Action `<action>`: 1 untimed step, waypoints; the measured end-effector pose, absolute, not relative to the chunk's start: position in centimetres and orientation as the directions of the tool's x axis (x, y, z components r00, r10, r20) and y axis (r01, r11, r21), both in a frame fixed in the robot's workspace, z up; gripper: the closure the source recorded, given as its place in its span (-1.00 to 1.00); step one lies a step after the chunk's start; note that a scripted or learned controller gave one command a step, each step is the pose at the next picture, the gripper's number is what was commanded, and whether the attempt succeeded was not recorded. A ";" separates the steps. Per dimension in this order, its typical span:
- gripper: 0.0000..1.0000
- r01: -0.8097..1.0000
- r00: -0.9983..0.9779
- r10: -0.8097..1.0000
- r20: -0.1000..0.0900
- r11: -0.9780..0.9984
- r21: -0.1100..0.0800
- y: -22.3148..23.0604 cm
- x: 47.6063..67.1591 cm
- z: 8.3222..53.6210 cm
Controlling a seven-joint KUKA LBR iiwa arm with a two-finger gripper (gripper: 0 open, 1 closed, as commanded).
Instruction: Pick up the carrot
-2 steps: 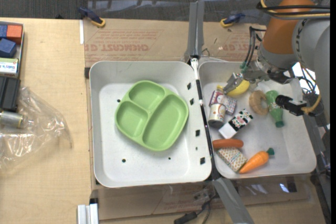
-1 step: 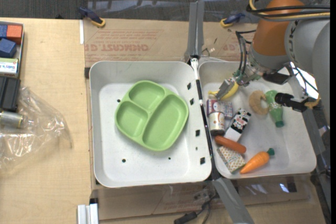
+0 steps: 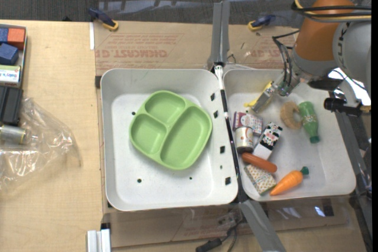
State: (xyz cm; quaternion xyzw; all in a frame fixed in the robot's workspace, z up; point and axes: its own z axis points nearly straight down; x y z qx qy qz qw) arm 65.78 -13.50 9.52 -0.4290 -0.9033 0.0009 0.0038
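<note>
**Carrot: position and condition**

Carrot [image 3: 288, 182]: orange toy with a small green leafy top. Lies flat on the floor of the right-hand white bin [image 3: 345, 183], near its front edge. Long axis slanted: green top points up and to the right, tapered tip down and to the left. Tip rests against a patterned packet [image 3: 257, 176]. A red sausage-shaped piece [image 3: 258, 162] lies just beside it, upper left. Nothing grips it.

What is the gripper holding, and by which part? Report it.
It cannot be told. The gripper sits at the back of the right bin, near a yellow item. The carrot lies free near the bin's front edge.
</note>
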 end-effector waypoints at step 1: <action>-1.00 0.896 -0.444 0.896 0.000 0.444 0.001 -14.3 64.2 9.3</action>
